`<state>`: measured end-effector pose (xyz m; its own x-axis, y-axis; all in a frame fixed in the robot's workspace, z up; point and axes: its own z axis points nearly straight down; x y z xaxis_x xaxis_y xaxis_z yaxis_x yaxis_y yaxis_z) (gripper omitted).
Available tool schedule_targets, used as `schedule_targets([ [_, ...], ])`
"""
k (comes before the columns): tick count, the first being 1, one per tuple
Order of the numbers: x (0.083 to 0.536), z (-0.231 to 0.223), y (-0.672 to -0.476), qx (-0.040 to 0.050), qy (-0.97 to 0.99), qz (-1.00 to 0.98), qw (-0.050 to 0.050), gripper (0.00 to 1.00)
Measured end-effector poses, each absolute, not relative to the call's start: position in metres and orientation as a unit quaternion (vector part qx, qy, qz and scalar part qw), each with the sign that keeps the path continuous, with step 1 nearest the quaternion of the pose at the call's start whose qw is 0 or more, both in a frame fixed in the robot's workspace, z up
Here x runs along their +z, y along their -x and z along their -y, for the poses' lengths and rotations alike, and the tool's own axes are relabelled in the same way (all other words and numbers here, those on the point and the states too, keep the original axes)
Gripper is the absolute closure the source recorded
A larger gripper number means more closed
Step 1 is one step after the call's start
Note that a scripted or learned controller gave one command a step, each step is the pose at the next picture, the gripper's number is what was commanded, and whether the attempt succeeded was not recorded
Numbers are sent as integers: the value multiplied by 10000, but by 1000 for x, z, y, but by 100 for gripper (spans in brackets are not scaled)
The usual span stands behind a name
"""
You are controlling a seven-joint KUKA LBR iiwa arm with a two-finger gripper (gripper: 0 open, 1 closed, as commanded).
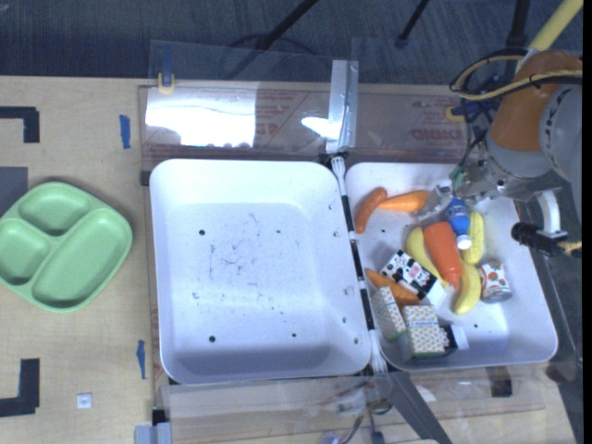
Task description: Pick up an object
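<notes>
The right bin [518, 340] holds a heap of objects. An orange carrot [388, 203] lies at its back left. In the middle, a second orange carrot [443, 253] rests between two yellow bananas [471, 280]. A small blue bottle [460, 221] sits just behind them. My gripper [452, 196] hangs low over the back of the heap, right by the blue bottle and the tip of the back carrot. The arm's grey body and orange band [520, 109] rise to the upper right.
A black-and-white dotted box [410, 272], two patterned cartons [423, 328] and a small can [496, 283] fill the front of the right bin. The left bin [250, 257] is bare white. A green divided plate [60, 244] sits at the far left.
</notes>
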<state>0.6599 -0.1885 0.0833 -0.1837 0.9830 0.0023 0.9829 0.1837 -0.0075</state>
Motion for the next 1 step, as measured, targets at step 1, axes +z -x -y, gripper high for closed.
schedule_targets([
  [1, 93, 189, -662, 18, 6385, 7696, -2, 100],
])
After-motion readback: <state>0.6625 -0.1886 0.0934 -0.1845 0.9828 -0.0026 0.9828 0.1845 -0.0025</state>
